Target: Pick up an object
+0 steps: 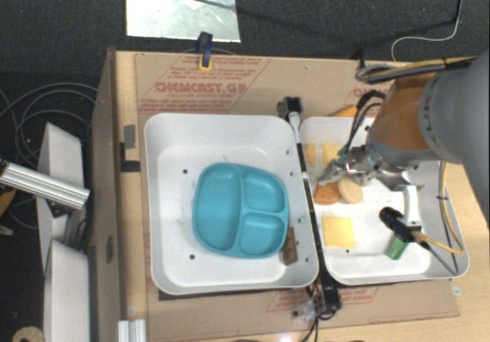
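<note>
Hand [342, 168] low in right bin [383, 271], just above round tan pieces [341, 192]; finger state impossible to tell. Yellow square [339, 232] nearby. Blue divided plate [240, 210] in left bin [164, 180].

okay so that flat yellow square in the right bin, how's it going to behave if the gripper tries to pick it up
The yellow square lies flat on the floor of the right bin, so fingers would likely struggle to get under its edges. It looks thin, so probably light and perhaps bendy. Pushed, it should slide, not roll. The gripper sits above it, near two round pieces.
</note>
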`<state>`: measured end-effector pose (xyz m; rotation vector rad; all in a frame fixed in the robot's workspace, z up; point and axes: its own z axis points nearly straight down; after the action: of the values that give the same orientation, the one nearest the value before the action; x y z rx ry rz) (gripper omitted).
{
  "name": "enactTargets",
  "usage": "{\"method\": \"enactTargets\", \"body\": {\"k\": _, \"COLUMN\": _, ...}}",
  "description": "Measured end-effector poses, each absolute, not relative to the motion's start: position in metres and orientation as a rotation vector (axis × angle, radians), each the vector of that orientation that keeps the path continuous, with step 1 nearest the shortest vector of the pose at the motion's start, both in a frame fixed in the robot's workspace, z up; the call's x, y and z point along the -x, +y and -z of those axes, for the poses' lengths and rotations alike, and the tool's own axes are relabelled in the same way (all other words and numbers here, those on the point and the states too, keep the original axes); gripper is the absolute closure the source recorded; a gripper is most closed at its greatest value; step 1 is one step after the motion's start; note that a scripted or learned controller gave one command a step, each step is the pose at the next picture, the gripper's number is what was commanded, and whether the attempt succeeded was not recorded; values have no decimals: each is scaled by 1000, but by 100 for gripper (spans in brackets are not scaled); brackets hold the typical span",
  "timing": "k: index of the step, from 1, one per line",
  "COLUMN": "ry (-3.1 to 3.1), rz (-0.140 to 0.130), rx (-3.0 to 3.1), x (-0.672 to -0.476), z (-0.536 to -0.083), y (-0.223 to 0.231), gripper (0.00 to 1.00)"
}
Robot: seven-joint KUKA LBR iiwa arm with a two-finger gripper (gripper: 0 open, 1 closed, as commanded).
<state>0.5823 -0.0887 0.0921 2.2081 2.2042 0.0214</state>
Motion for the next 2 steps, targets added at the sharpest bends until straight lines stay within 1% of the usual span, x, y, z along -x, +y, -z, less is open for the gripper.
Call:
{"method": "enactTargets", "body": {"k": 1, "ry": 2217, "rz": -6, "rx": -2214, "x": -628, "z": -144, "y": -129, "gripper": 0}}
{"method": "enactTargets", "body": {"k": 2, "ry": 2221, "rz": 3, "rx": -2224, "x": -611, "z": -81, "y": -148, "gripper": 0}}
